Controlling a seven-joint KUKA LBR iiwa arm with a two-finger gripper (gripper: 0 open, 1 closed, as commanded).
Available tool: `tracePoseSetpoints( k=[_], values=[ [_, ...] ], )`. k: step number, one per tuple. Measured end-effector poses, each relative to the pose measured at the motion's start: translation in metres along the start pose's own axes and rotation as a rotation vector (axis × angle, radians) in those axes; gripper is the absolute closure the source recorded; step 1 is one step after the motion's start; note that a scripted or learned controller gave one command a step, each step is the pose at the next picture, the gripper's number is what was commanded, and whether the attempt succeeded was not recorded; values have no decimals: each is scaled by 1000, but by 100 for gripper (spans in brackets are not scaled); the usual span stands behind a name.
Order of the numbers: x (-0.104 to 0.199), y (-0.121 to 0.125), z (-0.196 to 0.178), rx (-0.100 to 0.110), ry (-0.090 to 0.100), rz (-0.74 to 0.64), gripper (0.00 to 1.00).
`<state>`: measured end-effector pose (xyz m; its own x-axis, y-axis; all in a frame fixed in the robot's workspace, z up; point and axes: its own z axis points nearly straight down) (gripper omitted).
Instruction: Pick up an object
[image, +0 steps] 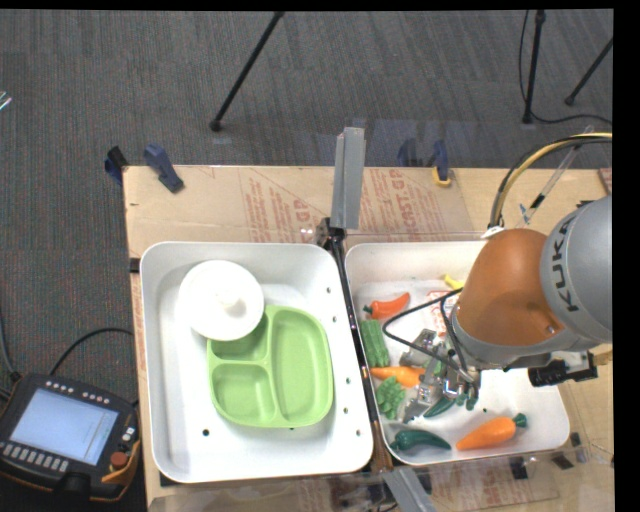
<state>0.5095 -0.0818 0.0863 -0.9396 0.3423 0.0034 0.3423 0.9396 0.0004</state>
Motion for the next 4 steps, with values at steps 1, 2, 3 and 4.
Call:
tracePoseSetpoints(
  k=[1, 2, 3, 4],
  values=[
    [8, -4, 0, 0, 1, 69, 0],
    [8, -4, -10, 2, 0, 63, 100],
    [-4, 29, -193, -3, -14, 61, 100],
    [43, 19, -174, 0, -1, -87, 100]
  ],
)
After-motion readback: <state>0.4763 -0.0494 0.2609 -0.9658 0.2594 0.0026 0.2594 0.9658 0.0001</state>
